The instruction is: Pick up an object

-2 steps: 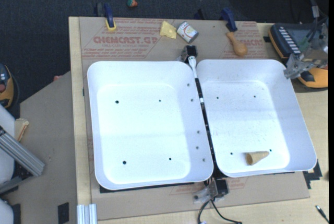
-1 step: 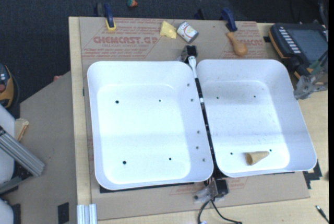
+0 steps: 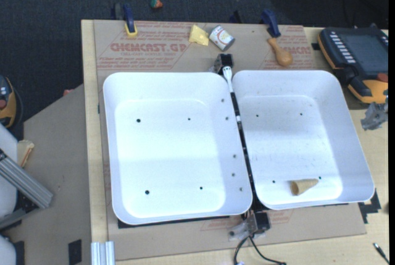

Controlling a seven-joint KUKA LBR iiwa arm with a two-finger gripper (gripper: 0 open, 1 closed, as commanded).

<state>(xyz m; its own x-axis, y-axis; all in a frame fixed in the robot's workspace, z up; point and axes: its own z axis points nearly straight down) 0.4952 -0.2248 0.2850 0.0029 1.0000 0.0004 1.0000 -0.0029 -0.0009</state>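
Two shallow white bins sit side by side on the bench: the left bin [image 3: 123, 97] and the right bin [image 3: 333, 103]. A small tan cone-shaped object [image 3: 303, 186] lies on its side near the front edge of the right bin. Nothing else lies on either bin floor.
Behind the bins on the brown board lie a yellow wedge [image 3: 199, 36], a small white and grey block [image 3: 221, 38] and a wooden-handled tool [image 3: 279, 52]. Blue clamps [image 3: 129, 20] hold the board's back edge. A black and orange pendant [image 3: 361, 57] rests at the right.
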